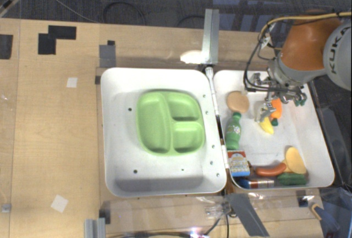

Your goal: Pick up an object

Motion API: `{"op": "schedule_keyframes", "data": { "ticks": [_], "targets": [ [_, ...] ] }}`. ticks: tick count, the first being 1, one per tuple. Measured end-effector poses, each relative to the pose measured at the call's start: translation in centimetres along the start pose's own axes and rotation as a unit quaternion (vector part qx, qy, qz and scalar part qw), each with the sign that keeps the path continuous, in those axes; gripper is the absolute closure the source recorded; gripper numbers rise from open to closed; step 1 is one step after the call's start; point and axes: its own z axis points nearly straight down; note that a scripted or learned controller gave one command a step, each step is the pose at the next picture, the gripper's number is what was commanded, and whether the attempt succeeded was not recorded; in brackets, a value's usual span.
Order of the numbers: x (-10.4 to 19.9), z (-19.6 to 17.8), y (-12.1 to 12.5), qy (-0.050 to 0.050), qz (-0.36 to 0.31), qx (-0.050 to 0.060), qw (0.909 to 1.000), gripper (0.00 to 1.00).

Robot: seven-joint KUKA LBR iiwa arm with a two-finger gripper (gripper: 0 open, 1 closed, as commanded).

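Broadly, the counter (pixel 49 138) carries two white bins: the left bin (pixel 118 138) holds a green divided plate (pixel 169 121), and the arm (pixel 308 44) reaches over the right bin (pixel 316 138). Its fingers (pixel 270 108) hang low over a carrot (pixel 276 108) and banana (pixel 266 126); how far open they stand cannot be told. Nearby lie a green bottle (pixel 234 130), round cookie (pixel 237 101), sausage (pixel 268 169) and lemon (pixel 295 160).

The wooden bench (pixel 49 138) bore two white bins side by side. The left bin (pixel 118 138) and the right bin (pixel 316 143) touched along their inner edges.
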Motion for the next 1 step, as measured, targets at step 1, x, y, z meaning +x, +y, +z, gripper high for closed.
{"op": "schedule_keyframes", "data": {
  "ticks": [1],
  "targets": [
    [-0.52,0.98,-2.81,0.008,0.022,-0.003,0.9997,0.00]
  ]
}}
